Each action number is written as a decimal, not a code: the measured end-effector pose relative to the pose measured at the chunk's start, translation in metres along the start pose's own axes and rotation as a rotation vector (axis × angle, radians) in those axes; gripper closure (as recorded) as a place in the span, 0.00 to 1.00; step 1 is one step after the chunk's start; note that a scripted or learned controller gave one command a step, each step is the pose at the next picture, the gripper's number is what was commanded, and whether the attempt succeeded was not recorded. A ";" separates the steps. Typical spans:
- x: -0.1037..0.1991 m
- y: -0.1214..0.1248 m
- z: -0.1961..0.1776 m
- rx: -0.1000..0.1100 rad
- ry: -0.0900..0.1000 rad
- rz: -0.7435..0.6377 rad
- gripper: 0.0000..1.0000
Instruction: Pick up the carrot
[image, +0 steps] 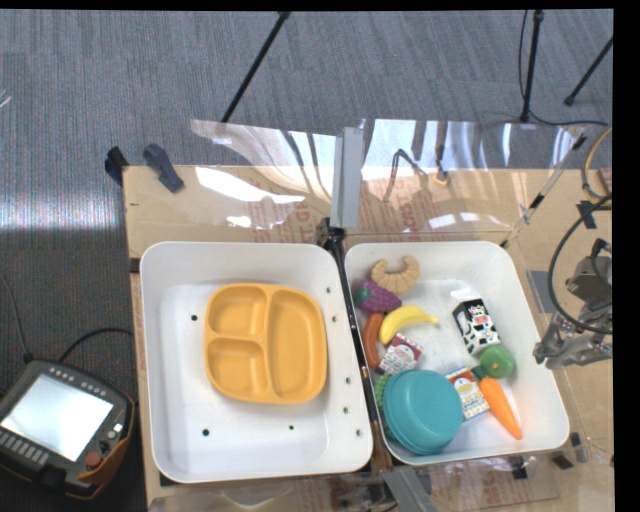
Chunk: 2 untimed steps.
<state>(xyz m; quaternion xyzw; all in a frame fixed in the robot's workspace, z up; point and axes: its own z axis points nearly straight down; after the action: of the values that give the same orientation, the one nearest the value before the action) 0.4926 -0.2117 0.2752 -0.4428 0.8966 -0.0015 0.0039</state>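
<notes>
The carrot is orange with a round green top. It lies in the right bin near the front right corner, pointing toward the front edge. A small orange carton lies against its left side. My gripper hangs at the right of the view, just outside the right bin's right rim, level with the carrot's green top and apart from it. Nothing shows between it and the carrot.
The right bin also holds a teal bowl, a banana, a croissant, purple grapes, a cow-print milk carton and a small red packet. A yellow divided plate lies in the left bin.
</notes>
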 end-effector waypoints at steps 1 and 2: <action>-0.025 0.035 -0.029 -0.006 0.002 0.071 1.00; -0.072 0.054 0.008 -0.010 0.005 0.277 1.00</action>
<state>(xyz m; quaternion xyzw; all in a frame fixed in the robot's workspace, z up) 0.4938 -0.1215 0.2672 -0.3150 0.9491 0.0023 -0.0003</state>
